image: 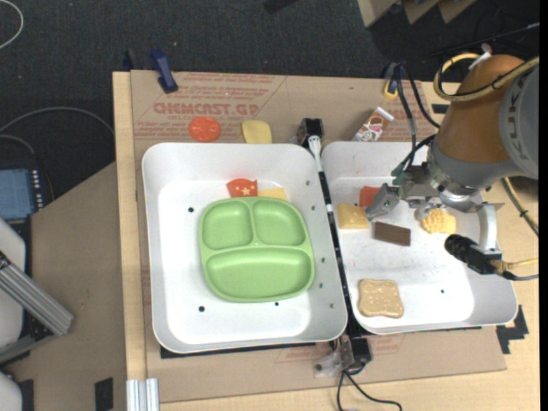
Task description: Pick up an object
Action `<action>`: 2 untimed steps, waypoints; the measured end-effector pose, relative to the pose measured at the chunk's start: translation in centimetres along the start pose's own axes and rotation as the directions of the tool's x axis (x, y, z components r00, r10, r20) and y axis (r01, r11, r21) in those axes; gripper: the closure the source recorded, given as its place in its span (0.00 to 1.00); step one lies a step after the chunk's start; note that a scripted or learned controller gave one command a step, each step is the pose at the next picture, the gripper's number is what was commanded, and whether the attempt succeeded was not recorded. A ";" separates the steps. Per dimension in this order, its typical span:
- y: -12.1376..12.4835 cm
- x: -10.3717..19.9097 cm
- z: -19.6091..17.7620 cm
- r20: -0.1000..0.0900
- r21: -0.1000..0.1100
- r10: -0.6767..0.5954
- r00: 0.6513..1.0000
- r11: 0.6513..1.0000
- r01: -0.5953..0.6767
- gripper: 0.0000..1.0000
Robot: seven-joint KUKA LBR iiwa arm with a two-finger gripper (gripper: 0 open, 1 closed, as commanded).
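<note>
My gripper (pixel 385 204) hangs low over the upper left part of the right bin (pixel 479 302). Just beside it are a red piece (pixel 369 196), a pale yellow cheese wedge (pixel 351 217) to its left and a brown chocolate block (pixel 392 233) just below it. A crinkled yellow-orange item (pixel 438 221) lies to its right, partly under the wrist. A toast slice (pixel 379 298) lies near the bin's front edge. Whether anything is held cannot be made out.
The left bin (pixel 171 302) holds a green divided plate (pixel 255 248), with a red piece (pixel 242 187) and a yellow piece (pixel 274 193) behind it. On the cardboard behind the bins lie an orange disc (pixel 204 128), a yellow piece (pixel 256 132) and a small packet (pixel 372 127).
</note>
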State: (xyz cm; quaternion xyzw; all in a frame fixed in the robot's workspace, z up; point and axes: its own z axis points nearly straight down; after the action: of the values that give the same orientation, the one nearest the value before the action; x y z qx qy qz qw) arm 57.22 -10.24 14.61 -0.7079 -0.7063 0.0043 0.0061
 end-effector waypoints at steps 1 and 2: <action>4.6 0.8 6.2 0.005 -0.020 -0.003 1.000 1.000 0.003 0.00; 4.6 0.7 4.7 0.006 -0.025 -0.001 1.000 1.000 0.001 1.00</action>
State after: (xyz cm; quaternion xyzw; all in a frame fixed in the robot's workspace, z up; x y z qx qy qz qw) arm 61.80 -9.53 9.80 -0.7076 -0.7066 -0.0025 -0.0047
